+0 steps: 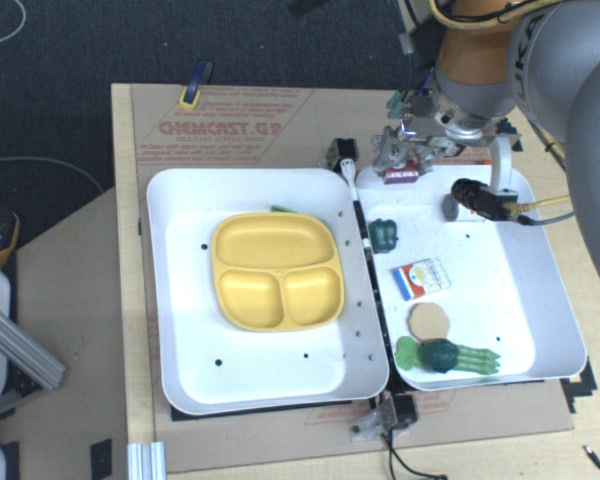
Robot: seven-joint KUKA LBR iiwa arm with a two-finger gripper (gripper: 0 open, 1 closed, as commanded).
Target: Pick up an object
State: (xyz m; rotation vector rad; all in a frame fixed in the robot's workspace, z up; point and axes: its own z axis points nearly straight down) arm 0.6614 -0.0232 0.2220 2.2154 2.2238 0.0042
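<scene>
My gripper hangs over the far left corner of the right bin, just above its back rim. A small red and white thing shows right beneath it; whether it is held is unclear. In the right bin lie a dark green piece by the left wall, a blue, white and red packet in the middle, a tan round disc, and a green leafy toy with a dark teal ball on it near the front.
The left bin holds a yellow divided plate, with a green sliver peeking out behind it. The grey arm fills the upper right. A blue and yellow clip lies on the cardboard behind the bins.
</scene>
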